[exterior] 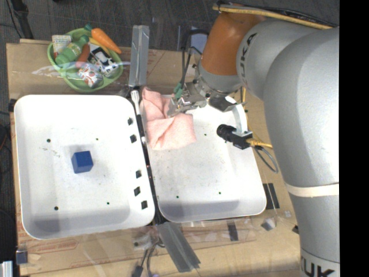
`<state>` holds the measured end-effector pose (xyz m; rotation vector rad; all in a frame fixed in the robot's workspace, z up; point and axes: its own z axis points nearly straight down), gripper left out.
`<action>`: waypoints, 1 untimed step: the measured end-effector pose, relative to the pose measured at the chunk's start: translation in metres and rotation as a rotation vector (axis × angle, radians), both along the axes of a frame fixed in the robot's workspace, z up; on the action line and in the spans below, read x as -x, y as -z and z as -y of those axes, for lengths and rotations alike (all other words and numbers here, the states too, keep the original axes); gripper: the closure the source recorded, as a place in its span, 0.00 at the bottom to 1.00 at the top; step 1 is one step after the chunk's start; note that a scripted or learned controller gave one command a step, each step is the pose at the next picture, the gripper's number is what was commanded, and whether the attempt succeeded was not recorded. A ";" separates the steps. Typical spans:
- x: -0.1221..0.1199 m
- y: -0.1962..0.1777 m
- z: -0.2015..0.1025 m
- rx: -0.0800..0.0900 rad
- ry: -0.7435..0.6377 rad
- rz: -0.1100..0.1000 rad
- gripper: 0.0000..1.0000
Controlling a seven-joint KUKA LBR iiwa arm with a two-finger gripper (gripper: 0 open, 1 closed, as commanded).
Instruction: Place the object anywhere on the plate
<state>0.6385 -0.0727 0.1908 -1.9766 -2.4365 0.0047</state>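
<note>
The hand [183,104] sits low over the pink cloth [167,126] at the right bin's [230,206] far-left corner; whether it grips the cloth I cannot tell. No plate is apparent.

Pink cloth [166,124], soft, creased, matt, far left in right bin. Both white bins [34,154] smooth plastic, faint sheen, lightly scuffed. Blue cube [82,161] smooth, matt. Arm [288,74] glossy grey shell, orange band satin. Green bowl [86,85], far left, shiny plastic. Bench [23,56] looks like matt wood.
</note>
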 end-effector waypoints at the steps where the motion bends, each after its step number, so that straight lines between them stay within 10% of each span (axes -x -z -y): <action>1: 0.000 -0.040 -0.001 0.000 -0.007 0.001 1.00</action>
